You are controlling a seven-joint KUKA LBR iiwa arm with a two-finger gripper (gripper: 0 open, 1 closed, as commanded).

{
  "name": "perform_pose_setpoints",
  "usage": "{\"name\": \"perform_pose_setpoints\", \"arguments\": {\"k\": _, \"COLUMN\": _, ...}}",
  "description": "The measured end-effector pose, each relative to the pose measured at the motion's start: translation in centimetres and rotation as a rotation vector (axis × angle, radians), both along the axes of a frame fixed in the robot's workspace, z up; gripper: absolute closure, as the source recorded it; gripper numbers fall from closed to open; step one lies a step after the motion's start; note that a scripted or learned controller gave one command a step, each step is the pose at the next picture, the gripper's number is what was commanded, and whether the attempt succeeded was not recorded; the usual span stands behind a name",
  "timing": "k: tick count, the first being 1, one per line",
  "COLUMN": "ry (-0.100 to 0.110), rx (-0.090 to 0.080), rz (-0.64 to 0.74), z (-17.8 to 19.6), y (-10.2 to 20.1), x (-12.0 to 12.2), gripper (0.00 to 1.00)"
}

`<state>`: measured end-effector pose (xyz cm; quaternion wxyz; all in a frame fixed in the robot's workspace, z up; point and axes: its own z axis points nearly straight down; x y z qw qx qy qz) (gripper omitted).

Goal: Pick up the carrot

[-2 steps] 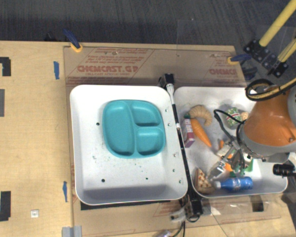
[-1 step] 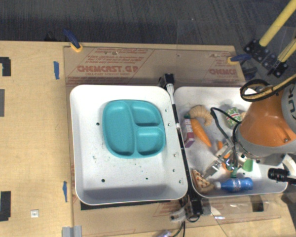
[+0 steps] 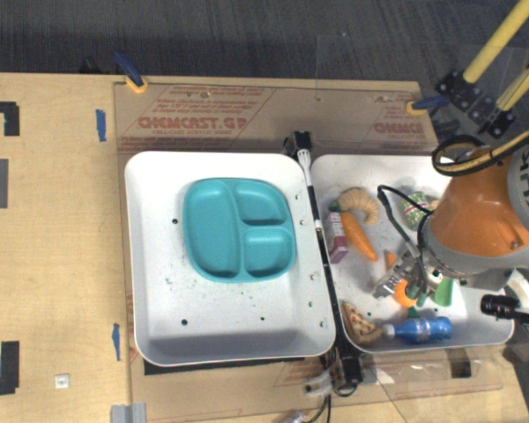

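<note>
Lying free mid-bin, the carrot (image 3: 358,237) has a croissant (image 3: 360,201) at twelve o'clock, purple packet (image 3: 337,234) at nine; pincer (image 3: 398,282) at four o'clock, grip state unclear, blue bottle (image 3: 421,329) below

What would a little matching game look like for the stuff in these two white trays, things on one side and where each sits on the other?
Things:
1. teal divided plate
2. carrot
3. blue bottle
4. croissant

Places:
A. lying along the near edge of the right bin
B. in the left bin
C. middle of the right bin, beside a purple packet
D. far end of the right bin, just beyond the carrot

Pairs: 1-B, 2-C, 3-A, 4-D
</note>
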<state>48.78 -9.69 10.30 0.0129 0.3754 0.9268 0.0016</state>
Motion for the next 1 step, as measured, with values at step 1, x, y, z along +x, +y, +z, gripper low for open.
{"name": "perform_pose_setpoints", "arguments": {"k": 1, "ry": 0.015, "rx": 0.008, "rz": 0.12, "z": 8.43, "y": 8.7, "x": 4.97, "gripper": 1.0}}
